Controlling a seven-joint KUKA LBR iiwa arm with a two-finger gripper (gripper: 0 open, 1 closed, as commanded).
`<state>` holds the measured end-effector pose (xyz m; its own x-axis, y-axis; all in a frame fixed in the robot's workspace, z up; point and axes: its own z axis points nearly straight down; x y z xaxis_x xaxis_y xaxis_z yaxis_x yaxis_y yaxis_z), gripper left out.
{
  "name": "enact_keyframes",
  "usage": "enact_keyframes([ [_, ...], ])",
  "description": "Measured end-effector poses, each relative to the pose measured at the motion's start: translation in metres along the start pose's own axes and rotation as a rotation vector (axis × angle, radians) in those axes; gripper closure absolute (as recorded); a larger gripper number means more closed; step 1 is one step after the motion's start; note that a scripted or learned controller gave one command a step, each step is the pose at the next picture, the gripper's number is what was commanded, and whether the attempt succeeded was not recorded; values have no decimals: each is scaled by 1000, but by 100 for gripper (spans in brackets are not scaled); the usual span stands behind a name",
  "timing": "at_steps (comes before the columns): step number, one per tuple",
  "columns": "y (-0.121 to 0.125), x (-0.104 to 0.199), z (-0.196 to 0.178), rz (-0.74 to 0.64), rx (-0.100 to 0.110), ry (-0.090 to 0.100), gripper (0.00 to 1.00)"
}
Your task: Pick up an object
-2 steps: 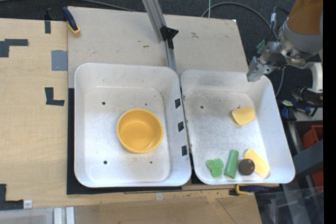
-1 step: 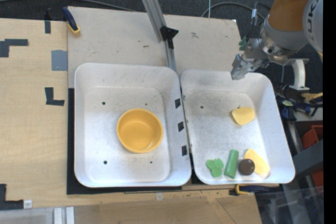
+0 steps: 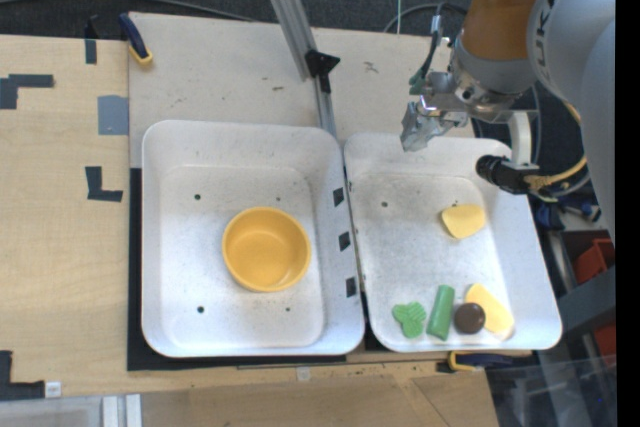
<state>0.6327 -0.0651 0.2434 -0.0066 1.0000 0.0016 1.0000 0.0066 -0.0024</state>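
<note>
My gripper (image 3: 417, 134) hangs over the far rim of the right bin (image 3: 420, 215), with nothing visible between its fingers. Well below it in that bin lies a pale yellow wedge (image 3: 463, 221) near the right wall. Along the near edge sit a green leafy piece (image 3: 408, 318), a green cylinder (image 3: 440, 311), a brown round piece (image 3: 469, 318) and a yellow piece (image 3: 492, 308) packed side by side. A yellow bowl (image 3: 265, 248) stands upright in the middle of the left bin (image 3: 180, 165).
A slanted metal pole (image 3: 290, 5) crosses above the far bench and ends at a black clamp by the divide between the bins. Cables loop behind the arm at the back right. A blue-and-yellow clamp (image 3: 135, 39) sits at the bench's far left corner.
</note>
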Motion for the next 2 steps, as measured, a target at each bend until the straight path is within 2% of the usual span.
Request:
enact_keyframes([
  [2, 16, 111, 25, -1, 0, 0, 100],
])
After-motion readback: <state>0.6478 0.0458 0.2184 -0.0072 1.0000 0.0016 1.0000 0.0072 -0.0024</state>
